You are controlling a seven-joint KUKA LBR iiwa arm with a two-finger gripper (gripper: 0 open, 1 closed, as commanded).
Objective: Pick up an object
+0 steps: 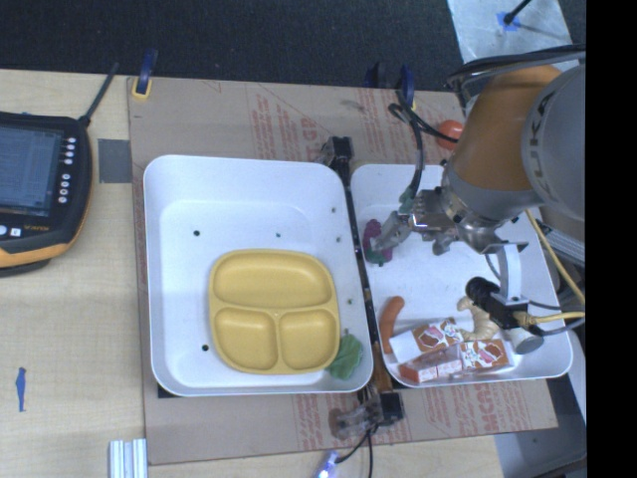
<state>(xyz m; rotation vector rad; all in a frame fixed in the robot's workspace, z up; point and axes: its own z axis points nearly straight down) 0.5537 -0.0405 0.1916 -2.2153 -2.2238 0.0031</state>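
Note:
My gripper (390, 233) is low over the left side of the right bin (557, 361), close to the divider between the bins. A small purple and green thing (373, 238) lies right at its tip, touching or nearly touching it. Nearer the front of that bin lie a red-brown sausage (389, 323), a flat red and white packet (450, 352) and a small tan toy figure (482, 317). The wrist and arm hide the middle and back of this bin.
The left bin (169, 197) holds a yellow divided plate (274, 309) with a green scrap (346, 358) at its lower right corner. A small orange-red thing (451, 128) peeks out behind the arm. A teach pendant (35, 189) lies at the far left of the bench.

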